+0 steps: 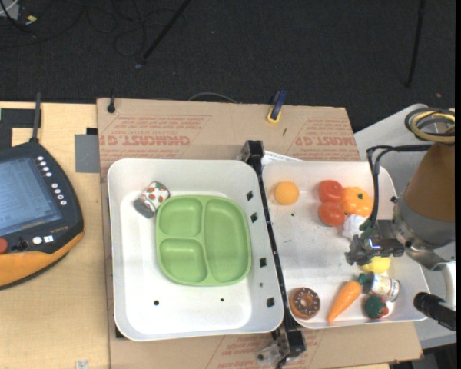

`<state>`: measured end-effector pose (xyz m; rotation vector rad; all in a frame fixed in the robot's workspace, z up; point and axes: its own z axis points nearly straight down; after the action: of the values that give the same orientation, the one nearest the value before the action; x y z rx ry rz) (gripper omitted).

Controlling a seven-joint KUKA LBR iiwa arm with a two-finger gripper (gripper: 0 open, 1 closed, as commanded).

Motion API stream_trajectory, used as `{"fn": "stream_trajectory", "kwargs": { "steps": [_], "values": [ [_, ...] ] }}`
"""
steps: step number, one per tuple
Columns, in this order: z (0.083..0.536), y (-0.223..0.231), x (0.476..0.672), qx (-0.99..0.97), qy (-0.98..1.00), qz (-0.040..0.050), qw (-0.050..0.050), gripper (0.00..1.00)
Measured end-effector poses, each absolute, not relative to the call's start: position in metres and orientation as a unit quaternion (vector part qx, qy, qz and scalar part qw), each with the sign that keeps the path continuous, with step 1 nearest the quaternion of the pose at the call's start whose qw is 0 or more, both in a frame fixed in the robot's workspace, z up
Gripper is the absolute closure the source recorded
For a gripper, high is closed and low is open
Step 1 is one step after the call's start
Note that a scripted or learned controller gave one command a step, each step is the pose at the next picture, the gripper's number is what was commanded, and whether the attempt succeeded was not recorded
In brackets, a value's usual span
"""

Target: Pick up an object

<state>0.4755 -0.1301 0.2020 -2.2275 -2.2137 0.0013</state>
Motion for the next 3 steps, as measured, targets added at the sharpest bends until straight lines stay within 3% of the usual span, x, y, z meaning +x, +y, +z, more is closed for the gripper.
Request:
{"fn": "stream_trajectory", "kwargs": {
  "steps": [1,2,3],
  "values": [
    [0.227,-0.131,0.476,-0.707,-0.707,0.0005,0.001,1.0],
    [0.22,-0.087,0.506,-0.706,-0.709,0.0008,0.002,1.0],
    [0.223,-0.073,0.531,-0.706,-0.708,0.001,0.002,1.0]
  ]
}}
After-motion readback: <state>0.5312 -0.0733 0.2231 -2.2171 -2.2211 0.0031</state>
